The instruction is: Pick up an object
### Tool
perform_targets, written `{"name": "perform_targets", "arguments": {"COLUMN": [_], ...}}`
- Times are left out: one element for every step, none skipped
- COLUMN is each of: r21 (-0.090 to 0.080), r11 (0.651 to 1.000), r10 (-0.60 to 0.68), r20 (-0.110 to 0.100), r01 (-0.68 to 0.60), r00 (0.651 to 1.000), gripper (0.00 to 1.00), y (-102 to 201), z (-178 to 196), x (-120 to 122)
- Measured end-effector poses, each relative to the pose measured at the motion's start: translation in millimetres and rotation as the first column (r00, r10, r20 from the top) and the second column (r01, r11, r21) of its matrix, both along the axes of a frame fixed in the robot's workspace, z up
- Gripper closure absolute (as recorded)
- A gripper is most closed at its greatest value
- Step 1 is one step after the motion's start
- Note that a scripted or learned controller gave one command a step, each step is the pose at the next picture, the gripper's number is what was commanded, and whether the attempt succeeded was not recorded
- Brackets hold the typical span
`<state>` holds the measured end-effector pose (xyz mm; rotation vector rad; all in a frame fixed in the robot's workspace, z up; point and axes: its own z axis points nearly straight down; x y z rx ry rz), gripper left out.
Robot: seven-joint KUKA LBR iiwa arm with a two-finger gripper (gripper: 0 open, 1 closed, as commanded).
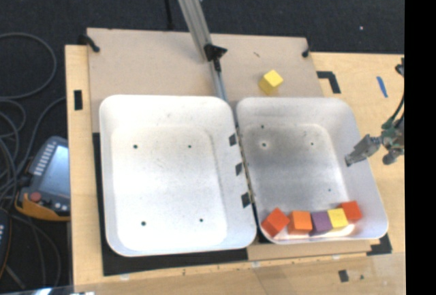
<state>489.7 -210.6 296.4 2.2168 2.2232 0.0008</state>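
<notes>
Tool (373,149) at the camera view's right edge, one grey finger (360,150) angled down-left.

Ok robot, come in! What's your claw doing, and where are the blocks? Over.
Claw at right bin's right rim, nothing between its fingers. Five blocks lined along that bin's near wall, untouched. Yellow block outside on the board. Nothing blocking.

My gripper (371,148) hangs at the outer rim of the right bin (297,110). Below it, along that bin's near wall, a row of blocks (312,220) lies side by side. A yellow cube (270,81) sits on the bench beyond the bin.
</notes>
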Motion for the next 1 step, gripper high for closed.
{"name": "perform_targets", "arguments": {"r21": [0.003], "r11": [1.000], "r10": [0.007], "r20": [-0.003], "r01": [-0.007], "r00": [1.000], "gripper": [0.00], "y": [93.1], "z": [-56.6], "x": [62.6]}}
